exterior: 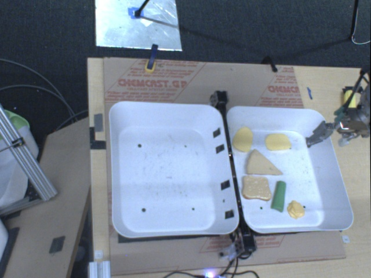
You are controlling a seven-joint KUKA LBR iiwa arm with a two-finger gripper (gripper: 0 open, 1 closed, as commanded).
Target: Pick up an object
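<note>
White plastic forms 2 shallow bins set side by side on the table (pixel 191 74). The left bin (pixel 124 117) and the right bin (pixel 324 213) are joined along a dark central seam, so that things can be lifted from one and dropped in the other.

All 6 candidate objects are gathered in the right bin, toward its left half. A round yellow piece (pixel 243 138) is seen at the 11 o'clock part of the group, and a yellow oval piece (pixel 278 142) lies just beside it at 1 o'clock. A pale wedge (pixel 262 163) sits in the middle, a tan toast-like slice (pixel 256 187) is just below it at 7 o'clock, a green stick (pixel 279 196) lies just beside the slice at 5 o'clock, and a small yellow lump (pixel 295 209) rests nearest the bin's lower edge. The pieces lie flat and mostly apart, which is judged to favour a grasp from above.

The gripper (pixel 317 134) is seen at the right bin's upper right rim, at about 2 o'clock from the group, with the fingers pointing down-left. Nothing is seen between the fingers. How wide they stand cannot be told, because they are small and blurred. The yellow oval piece is the nearest object, lying at 8 o'clock from the fingers, near but clearly apart. Picking up is judged not yet begun.
</note>
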